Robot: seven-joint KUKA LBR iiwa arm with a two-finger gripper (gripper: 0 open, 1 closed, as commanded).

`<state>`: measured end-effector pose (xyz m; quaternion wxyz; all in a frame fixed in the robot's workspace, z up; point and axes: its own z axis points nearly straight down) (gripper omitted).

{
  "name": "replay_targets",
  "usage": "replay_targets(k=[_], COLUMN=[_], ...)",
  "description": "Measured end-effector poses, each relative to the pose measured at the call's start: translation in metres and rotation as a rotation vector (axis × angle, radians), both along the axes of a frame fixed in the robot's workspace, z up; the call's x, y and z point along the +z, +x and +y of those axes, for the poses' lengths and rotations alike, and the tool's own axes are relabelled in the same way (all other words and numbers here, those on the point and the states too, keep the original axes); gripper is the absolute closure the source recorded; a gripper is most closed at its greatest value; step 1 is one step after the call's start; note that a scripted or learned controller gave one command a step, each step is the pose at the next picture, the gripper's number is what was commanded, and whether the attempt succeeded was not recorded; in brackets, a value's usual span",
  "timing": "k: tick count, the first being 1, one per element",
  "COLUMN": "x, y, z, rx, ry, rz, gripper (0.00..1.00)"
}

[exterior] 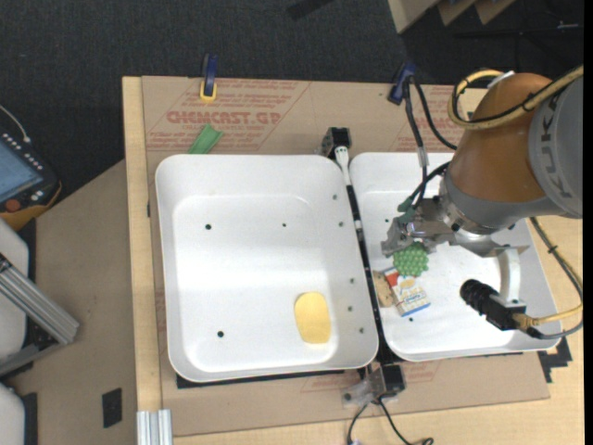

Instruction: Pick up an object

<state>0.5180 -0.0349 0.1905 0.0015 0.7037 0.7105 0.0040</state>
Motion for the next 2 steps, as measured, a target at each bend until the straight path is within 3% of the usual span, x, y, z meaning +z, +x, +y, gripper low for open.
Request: replay_targets(k=[1, 2], x=[0.052, 0.034], y=[0.035, -0.007], z=[0.022, 0.040], rx=[-0.005, -0.009], ry=[-0.003, -0.002], rz=[-0.001, 0.014], gripper=[1.00, 1.00])
